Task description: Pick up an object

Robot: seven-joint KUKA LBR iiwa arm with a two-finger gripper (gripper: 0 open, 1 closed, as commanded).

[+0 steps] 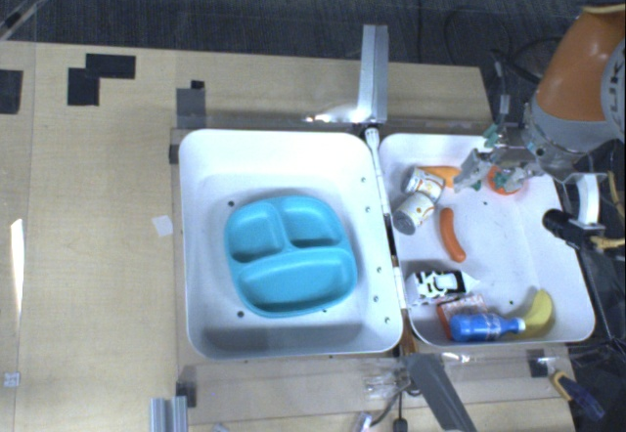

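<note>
You had the gripper point(499, 161) low over the top of the right bin point(577, 323), by a small orange-green item point(506, 184); can't tell its state, view too cluttered. Rest of that bin: cans point(416, 197), hot dog point(452, 235), b/w carton point(436, 283), blue bottle point(486, 326), banana point(538, 311). Left bin point(201, 225) held a blue tray point(290, 254).

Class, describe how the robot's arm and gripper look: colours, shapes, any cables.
The arm is bulky and rounded: a broad orange band above a grey wrist section. The gripper at its tip is small, metallic grey, with thin parts. A dark cable runs beside the wrist.
</note>
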